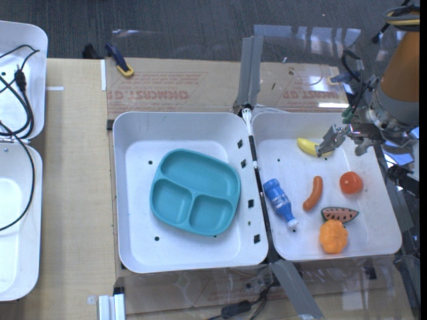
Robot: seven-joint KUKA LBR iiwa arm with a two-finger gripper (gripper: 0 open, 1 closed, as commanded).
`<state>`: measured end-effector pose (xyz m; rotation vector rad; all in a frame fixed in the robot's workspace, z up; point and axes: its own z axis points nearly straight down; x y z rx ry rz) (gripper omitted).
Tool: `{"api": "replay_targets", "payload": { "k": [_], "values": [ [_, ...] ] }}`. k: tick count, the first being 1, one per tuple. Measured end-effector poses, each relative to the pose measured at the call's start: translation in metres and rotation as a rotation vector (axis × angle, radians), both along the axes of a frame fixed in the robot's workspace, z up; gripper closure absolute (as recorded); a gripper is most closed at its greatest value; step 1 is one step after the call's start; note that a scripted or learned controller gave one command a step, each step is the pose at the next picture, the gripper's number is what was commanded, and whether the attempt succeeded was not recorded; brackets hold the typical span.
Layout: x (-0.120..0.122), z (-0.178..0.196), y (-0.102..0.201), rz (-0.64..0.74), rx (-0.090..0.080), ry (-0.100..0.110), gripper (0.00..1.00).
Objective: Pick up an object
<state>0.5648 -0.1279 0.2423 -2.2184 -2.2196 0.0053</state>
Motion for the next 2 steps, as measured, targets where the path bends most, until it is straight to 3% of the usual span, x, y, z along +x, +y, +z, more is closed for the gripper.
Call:
{"api": "replay_targets", "payload": {
  "k": [1, 2],
  "values": [
    [-0.017, -0.144, -0.025, -0.004, 0.0, -0.002, 0.0],
    [-0.026, -0.152, -0.003, -0.002, 0.0, -0.001, 0.0]
  ]
}}
